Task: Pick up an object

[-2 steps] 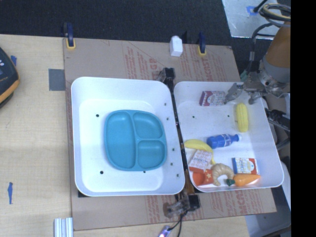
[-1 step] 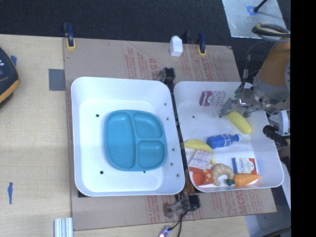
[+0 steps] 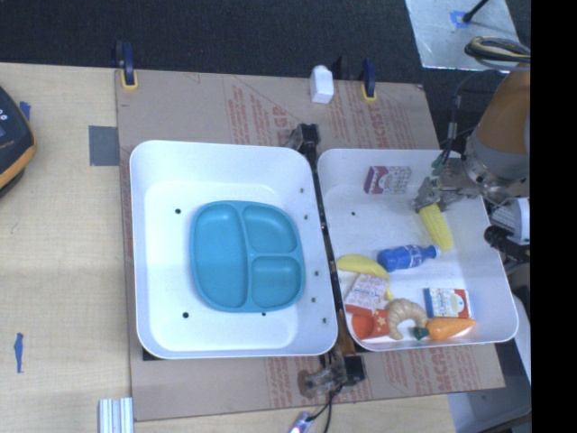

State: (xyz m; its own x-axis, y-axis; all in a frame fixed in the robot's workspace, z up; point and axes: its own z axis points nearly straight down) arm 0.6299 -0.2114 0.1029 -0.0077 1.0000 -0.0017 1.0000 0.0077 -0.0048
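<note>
The corn cob (image 3: 436,225) is yellow, short and ridged, and it lies tilted near the far right side of the right bin (image 3: 338,242). Its upper end is directly under the claw (image 3: 436,193).

The left bin (image 3: 149,242) holds one blue divided plate (image 3: 246,255) in its middle. The right bin holds, besides the corn, a small pink and white carton (image 3: 387,180) near its far edge, a blue bottle (image 3: 407,256) in the middle, a banana (image 3: 361,264) near its left edge, and a croissant (image 3: 405,313), a carrot (image 3: 448,329) and two small packets (image 3: 446,301) along its near edge.

The claw is low over the corn's upper end and seems to touch it. How far open the claw is, I cannot tell.
</note>
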